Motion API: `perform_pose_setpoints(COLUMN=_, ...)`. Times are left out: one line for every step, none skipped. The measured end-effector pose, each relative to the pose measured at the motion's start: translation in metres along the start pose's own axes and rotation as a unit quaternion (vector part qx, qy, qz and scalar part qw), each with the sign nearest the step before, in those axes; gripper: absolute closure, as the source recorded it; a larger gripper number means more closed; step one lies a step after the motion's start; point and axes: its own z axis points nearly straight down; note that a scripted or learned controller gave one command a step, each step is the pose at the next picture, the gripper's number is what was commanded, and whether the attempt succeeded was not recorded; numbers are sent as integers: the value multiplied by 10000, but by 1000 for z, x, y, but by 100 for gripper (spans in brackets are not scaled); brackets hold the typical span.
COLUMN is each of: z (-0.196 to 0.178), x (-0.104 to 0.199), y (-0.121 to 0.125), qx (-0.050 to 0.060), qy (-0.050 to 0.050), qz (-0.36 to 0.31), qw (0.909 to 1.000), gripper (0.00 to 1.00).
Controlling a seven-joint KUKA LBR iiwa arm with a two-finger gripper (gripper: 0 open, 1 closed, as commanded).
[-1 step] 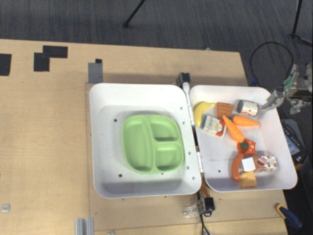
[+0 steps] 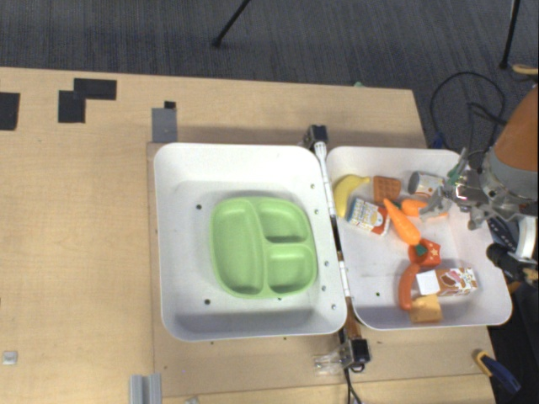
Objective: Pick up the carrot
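The carrot (image 2: 397, 219) is orange and lies at a slant in the middle of the right bin (image 2: 480, 310), between a small carton and a red toy. My gripper (image 2: 441, 199) reaches in from the right and hangs over the bin's upper right part, just right of the carrot's upper end. A second small orange piece (image 2: 414, 207) lies right at the gripper's tip. Nothing is visibly held.
Around the carrot lie a banana (image 2: 347, 190), a white carton (image 2: 364, 215), a brown cracker (image 2: 386, 187), a can (image 2: 424, 181), a red toy (image 2: 426, 252), a sausage (image 2: 407, 286) and a box (image 2: 457, 280). The left bin (image 2: 181, 192) holds a green divided plate (image 2: 261, 247).
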Motion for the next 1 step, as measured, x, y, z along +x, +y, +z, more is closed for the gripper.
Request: perform_pose_setpoints(z=68, x=51, y=1, qx=-29, qy=-1, qz=-40, qw=10000, gripper=0)
